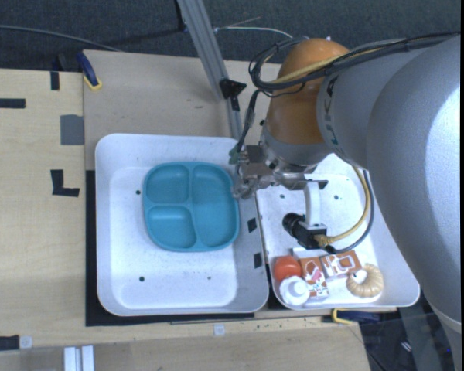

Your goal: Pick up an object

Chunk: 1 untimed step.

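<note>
A blue plate (191, 205) with three compartments lies flat in the left bin (124, 284). My gripper (246, 178) hangs over the divider between the two bins, right at the plate's upper right edge. The wrist above it hides its tip. In the near corner of the right bin (394, 280) lie an orange-red object (286, 267), a small white round object (295, 291), a red and white packet (330, 269) and a tan braided ring (366, 280), packed close together.
A slanted metal bar (205, 37) crosses above the bins' far edge. The grey arm (417, 145) and its orange band (301, 91) cover the right bin's far half. The wooden bench (31, 230) stretches to the left.
</note>
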### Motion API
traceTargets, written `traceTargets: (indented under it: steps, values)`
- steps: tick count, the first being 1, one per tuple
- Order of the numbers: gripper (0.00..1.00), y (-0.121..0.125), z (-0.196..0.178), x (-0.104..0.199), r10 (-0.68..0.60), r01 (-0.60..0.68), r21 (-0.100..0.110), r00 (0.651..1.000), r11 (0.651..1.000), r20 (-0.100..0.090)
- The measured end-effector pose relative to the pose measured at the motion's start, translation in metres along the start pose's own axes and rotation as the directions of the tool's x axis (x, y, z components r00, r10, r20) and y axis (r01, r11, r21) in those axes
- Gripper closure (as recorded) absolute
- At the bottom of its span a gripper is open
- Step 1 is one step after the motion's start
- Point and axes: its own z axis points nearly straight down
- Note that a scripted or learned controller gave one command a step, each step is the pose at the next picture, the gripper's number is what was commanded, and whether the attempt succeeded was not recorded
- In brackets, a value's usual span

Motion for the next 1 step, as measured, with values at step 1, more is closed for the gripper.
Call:
traceTargets:
  steps: [1]
  values:
    - [1.0, 0.0163, -0.0193, 0.0399, 0.002, -0.002, -0.002, 1.0, 1.0, 0.0]
